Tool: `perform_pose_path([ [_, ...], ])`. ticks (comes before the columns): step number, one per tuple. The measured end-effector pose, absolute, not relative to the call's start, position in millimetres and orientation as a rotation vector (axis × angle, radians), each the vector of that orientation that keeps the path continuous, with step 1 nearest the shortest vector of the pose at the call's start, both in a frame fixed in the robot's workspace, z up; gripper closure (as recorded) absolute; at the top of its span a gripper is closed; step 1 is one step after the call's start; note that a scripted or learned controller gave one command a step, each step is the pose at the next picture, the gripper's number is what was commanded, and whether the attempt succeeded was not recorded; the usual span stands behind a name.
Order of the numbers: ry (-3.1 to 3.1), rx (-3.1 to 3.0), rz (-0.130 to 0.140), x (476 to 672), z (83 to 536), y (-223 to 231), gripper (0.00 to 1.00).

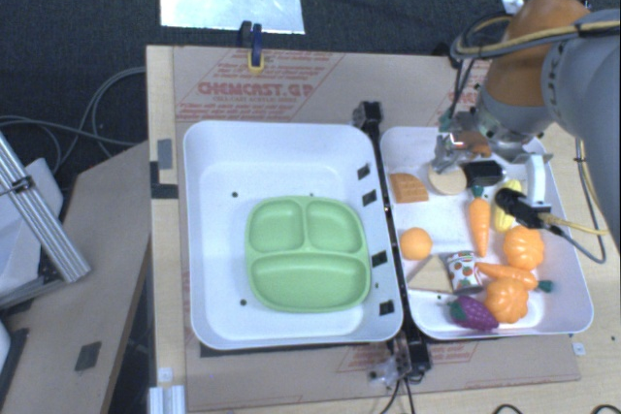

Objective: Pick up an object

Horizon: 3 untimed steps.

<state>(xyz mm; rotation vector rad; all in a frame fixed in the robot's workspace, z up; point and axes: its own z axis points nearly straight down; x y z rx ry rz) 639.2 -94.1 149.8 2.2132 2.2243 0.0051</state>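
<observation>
The gripper point(452, 148) hangs low over the far end of the right bin point(419, 143), directly above a pale round disc point(447, 180) that lies on the bin floor. Whether the claw is spread or pressed together cannot be told — it is small and dark against the arm's grey wrist, and nothing shows between its tips.

Taking the disc as the landmark: just to its left lies a tan slice of toast point(408, 187), tilted on the floor. To the disc's right and a little nearer the camera, an orange carrot point(479, 225) lies lengthwise, and beyond that a yellow piece point(505, 214) shows partly under a black part of the arm. Nearer the camera than the disc, by the divider between the bins, sits a small orange ball point(415, 242). Farther toward the near edge are a small printed box point(464, 271), a second carrot point(508, 273) lying across, a purple grape bunch point(472, 311) and two orange pumpkin-like pieces, one at point(524, 247) and one at point(507, 302).

Well left of the disc, across the divider, the left bin point(213, 208) holds a green divided plate point(310, 253) lying flat near its middle — three compartments, all facing up.
</observation>
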Motion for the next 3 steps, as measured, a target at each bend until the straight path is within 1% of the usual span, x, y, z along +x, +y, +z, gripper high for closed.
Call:
perform_pose_path([
  [1,2.224,2.211,0.007,643.5,213.1,-90.4,1.00],
  [2,2.227,2.213,0.002,644.7,224.1,-90.2,1.00],
  [3,2.232,2.216,-0.003,604.9,212.9,-59.3,1.00],
])
